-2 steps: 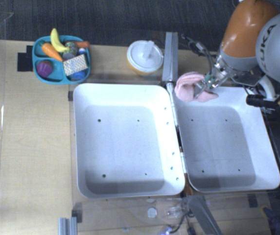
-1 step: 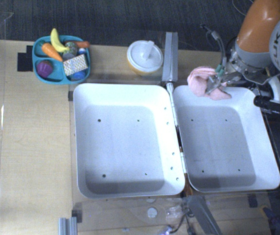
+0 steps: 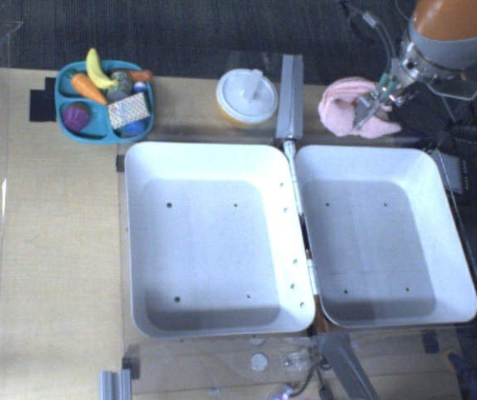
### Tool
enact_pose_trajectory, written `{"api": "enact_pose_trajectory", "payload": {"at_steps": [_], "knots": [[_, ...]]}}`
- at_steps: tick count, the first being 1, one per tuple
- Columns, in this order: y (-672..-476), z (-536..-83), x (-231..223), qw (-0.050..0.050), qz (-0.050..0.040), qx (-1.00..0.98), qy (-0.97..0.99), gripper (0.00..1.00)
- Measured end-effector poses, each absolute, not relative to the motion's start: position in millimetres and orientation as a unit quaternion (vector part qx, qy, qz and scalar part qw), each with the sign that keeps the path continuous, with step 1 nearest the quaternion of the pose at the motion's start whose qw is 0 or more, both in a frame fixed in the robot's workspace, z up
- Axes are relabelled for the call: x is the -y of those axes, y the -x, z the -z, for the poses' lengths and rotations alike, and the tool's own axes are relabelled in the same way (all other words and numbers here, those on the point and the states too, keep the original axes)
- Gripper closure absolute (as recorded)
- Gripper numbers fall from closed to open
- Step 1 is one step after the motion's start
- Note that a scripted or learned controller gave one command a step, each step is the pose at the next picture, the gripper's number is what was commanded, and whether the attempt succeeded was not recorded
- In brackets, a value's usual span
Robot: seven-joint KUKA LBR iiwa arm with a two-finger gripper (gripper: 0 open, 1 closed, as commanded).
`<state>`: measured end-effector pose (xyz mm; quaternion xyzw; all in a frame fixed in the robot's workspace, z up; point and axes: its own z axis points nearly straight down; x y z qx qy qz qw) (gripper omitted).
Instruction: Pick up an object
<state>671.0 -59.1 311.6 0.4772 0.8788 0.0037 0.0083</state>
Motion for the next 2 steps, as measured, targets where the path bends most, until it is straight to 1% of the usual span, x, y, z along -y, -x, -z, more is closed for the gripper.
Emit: {"api": "enact_pose_trajectory", "payload": {"at_steps": [1,2], "knots": [[-664.4,-284,122,0.004,-0.0020,-0.728,-0.685,1.00],[-669.4,-181,115,0.001,-0.0008,-0.733,-0.681,1.00]]}}
